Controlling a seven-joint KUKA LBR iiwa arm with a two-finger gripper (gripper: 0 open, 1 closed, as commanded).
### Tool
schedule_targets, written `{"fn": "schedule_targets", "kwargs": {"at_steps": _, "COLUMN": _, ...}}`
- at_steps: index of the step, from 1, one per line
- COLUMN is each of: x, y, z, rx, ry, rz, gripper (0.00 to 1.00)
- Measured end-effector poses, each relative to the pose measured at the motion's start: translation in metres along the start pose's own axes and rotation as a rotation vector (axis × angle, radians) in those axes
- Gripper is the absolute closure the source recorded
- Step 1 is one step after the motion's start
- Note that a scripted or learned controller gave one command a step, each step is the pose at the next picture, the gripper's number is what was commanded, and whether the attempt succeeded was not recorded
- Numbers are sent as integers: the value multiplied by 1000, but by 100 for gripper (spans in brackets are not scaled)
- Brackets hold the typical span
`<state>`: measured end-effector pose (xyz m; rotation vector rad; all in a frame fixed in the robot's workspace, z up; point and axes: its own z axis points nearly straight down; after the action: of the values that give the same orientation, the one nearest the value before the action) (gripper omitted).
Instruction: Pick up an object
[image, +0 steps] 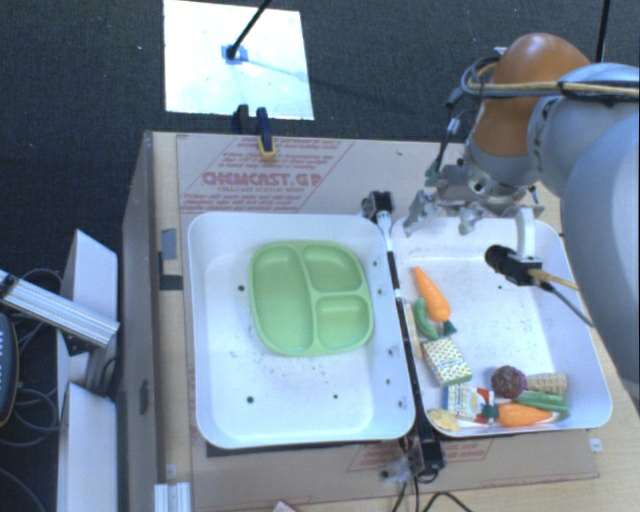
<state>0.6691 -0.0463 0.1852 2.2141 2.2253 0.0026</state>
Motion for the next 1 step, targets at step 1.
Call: {"fn": "schedule_targets", "kwargs": {"at_steps": 1, "x": -73, "y": -39, "z": 101, "rx": 2, "ry": -1, "rz": 3, "gripper": 0}}
